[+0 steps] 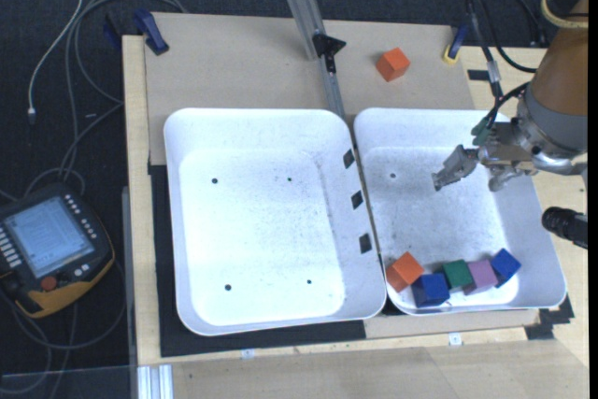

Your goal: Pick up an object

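My end effector (464, 171) hangs with fingers spread, pinching nothing; the nearest pick, the green block (456, 275), lies at six o'clock from it.

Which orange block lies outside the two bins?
The orange block on the bare bench above the right bin. The other orange block sits inside that bin, beside the blue one.

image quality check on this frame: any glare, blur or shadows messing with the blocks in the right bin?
Camera view: light is even, no hard glare on the white right bin; the blocks, orange through blue, sit along the near wall, soft-edged but distinct by colour; the gripper is slightly blurred, casting only a faint shadow; the left bin floor shows dark speckles.
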`<state>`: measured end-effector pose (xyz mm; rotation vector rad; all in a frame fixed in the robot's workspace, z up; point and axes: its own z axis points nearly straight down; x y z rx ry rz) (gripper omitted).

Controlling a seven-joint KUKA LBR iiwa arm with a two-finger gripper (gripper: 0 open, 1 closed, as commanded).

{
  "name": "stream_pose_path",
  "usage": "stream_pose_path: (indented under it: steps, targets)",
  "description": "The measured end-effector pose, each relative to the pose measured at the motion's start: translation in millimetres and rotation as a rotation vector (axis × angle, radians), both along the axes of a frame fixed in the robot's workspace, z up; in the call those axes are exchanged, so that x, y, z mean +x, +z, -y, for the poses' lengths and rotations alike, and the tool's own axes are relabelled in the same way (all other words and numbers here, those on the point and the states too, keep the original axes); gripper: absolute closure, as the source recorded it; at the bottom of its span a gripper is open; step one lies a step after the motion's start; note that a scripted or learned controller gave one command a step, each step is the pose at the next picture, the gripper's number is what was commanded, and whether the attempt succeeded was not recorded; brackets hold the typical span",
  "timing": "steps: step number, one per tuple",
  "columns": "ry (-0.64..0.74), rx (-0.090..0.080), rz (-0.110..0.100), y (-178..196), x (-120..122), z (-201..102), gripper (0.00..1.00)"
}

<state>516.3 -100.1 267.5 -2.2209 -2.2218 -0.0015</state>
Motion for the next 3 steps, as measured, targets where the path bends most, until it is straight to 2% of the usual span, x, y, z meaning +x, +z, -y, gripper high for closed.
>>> stream_pose_path:
  steps: [1, 2, 3]
  targets:
    - [0.008, 0.004, -0.01, -71, -1, -98, 0.0]
    - [-0.009, -0.004, 0.003, -30, -35, -8, 0.0]
    - [0.001, 0.002, -0.009, -172, 16, -16, 0.0]
